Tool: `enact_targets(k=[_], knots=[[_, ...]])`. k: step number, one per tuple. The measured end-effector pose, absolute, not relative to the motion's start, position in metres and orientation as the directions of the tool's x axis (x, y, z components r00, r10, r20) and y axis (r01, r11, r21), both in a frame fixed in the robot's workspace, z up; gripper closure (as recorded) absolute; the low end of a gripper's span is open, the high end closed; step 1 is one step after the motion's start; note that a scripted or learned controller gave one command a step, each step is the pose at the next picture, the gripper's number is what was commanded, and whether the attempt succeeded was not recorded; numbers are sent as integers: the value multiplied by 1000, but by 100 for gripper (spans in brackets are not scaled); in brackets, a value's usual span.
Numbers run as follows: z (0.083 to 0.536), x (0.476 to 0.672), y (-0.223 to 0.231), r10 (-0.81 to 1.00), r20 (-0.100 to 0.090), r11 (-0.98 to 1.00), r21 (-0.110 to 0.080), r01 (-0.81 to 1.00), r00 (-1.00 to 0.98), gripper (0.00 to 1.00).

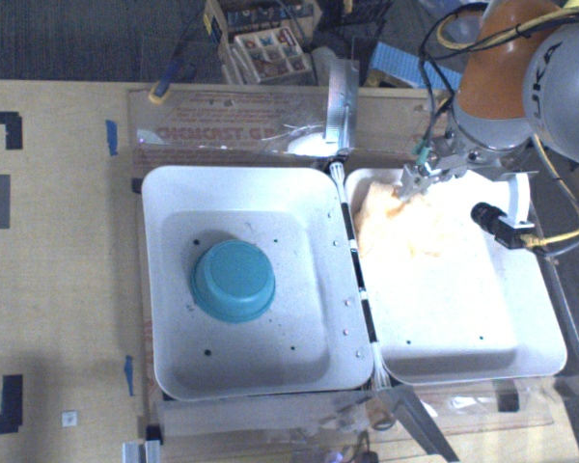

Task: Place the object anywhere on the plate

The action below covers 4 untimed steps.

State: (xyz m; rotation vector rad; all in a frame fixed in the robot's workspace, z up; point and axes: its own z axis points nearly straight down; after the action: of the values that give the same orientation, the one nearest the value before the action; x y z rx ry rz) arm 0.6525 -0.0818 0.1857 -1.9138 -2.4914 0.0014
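Hard to make out: the right bin (482, 355) is washed out by glare, its floor near white with a faint orange tint at the upper left corner; nothing on it can be told apart.
Cut off: the arm (521, 56) enters from the top right, its grey body cropped by the picture edge (orange band visible).
Claw: the gripper (412, 178) hangs over the upper left corner of the right bin; how it stands and whether it has hold of anything cannot be told.
Plate: a blue round plate (234, 279) sits left of centre in the left bin (164, 201).
Surface: pale wooden bench (58, 258) with black marks and blue tape bits.
Room: clutter, cables and boxes behind the bins.
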Motion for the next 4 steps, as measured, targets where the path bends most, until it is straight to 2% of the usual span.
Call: enact_targets(k=[1,2,3,4], knots=[[226,654,-83,966,-3,258,4,966,-258,100],[221,652,-40,789,0,614,1,789,-614,100],[228,658,0,490,-6,872,4,490,-872,100],[239,657,49,114,-9,993,3,114,-993,100]])
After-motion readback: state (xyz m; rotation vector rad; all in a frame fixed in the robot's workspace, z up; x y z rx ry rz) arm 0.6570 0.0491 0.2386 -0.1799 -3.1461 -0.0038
